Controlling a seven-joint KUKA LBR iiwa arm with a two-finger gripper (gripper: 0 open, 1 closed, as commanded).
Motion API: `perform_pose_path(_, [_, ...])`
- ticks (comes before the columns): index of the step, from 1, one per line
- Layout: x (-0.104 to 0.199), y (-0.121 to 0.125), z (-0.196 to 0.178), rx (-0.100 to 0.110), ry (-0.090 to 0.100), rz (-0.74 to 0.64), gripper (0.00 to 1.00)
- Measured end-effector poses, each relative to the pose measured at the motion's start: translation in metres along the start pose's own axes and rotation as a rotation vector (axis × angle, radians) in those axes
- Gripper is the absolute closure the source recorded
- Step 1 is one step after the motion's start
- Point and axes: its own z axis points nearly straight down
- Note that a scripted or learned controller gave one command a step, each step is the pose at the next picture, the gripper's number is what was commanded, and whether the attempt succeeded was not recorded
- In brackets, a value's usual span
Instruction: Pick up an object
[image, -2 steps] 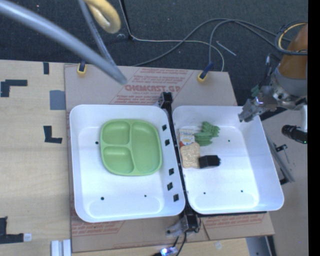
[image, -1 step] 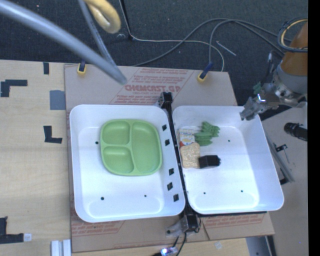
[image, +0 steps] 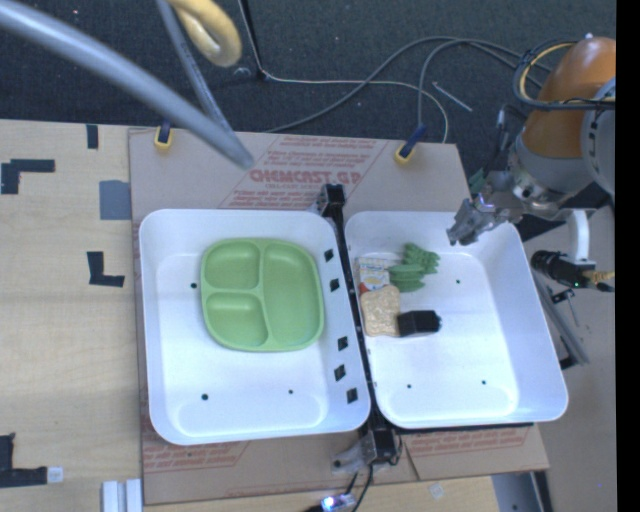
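Four small things are lying clustered in the right bin (image: 520, 380), against its left wall: a green leafy toy (image: 415, 266), a small printed packet (image: 374, 271), a tan cracker-like slab (image: 380, 311) and a black block (image: 418, 323). The slab and the block are touching, and the packet is sitting just above the slab. All are being judged light. The black block is probably stiff and is offering two flat sides for a pinch across its short width; the leafy toy is likely soft and irregular, the packet thin and slippery. The gripper (image: 466, 229) is hovering over the bin's upper right rim, apart from the cluster; whether it is spread or closed cannot be told. A green divided plate (image: 263, 295) is resting in the left bin (image: 170, 400).
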Motion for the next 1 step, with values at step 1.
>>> perform_pose_path(1, [0.0554,-0.0034,0.0096,0.001,0.0,-0.001,1.0])
